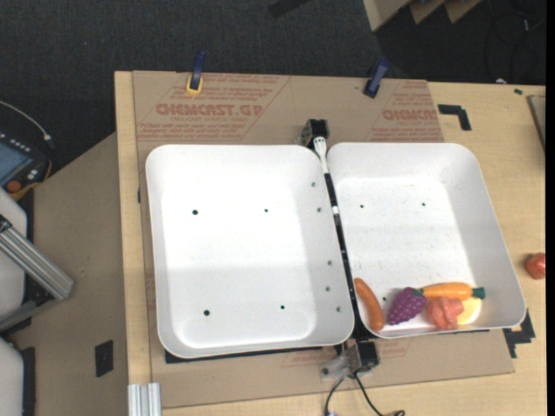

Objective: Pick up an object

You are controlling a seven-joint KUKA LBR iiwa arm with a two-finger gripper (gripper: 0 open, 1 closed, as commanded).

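The counter (260,102) is a pale board printed with red lettering, and it carries two shallow white bins side by side. The left bin (173,232) has a few dark dots on its floor. The right bin (416,180) holds all the toy food, gathered along its near edge. A black strip (334,224) runs between the two bins where their rims meet.

Among the items, an orange sausage-shaped piece (368,303) lies at a slant in the near left corner of the right bin. Just beside it to the right sits a purple bunch of grapes (405,305). An orange carrot (451,290) with a green tip lies across above a red piece (442,312), touching it, and a pale yellow piece (469,311) sits just right of the red one.

A blue clamp with a yellow tip (197,74) and a second blue clamp (376,76) grip the counter's far edge. A small red object (536,265) lies on the counter right of the right bin.
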